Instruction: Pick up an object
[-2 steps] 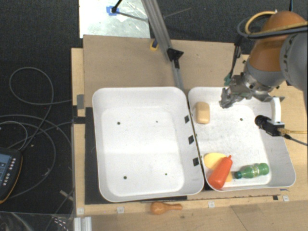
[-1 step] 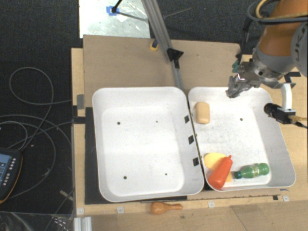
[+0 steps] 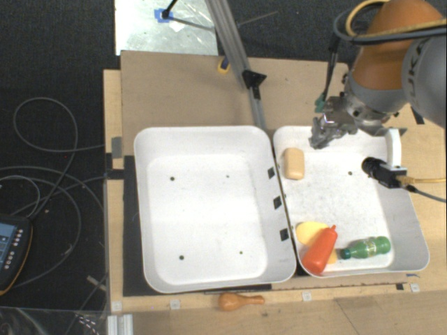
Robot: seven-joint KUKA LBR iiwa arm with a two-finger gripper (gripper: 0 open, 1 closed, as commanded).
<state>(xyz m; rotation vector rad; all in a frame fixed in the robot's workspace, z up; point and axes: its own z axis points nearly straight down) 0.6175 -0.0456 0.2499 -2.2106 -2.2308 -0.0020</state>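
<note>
The right bin (image 3: 363,187) holds a tan block (image 3: 293,164) near its far left corner. Along its near side lie a yellow item (image 3: 308,230), an orange-red bottle (image 3: 320,250) and a green bottle (image 3: 367,248). My gripper (image 3: 320,139) hangs over the far edge of the right bin, a little to the right of the tan block and apart from it. I see nothing between its fingers.
The left bin (image 3: 206,208) sits beside the right one, joined by black clips. A grey pole (image 3: 234,40) slants across the back of the bench. An orange pear-shaped item (image 3: 239,300) lies on the bench in front of the bins. Cables lie on the floor at left.
</note>
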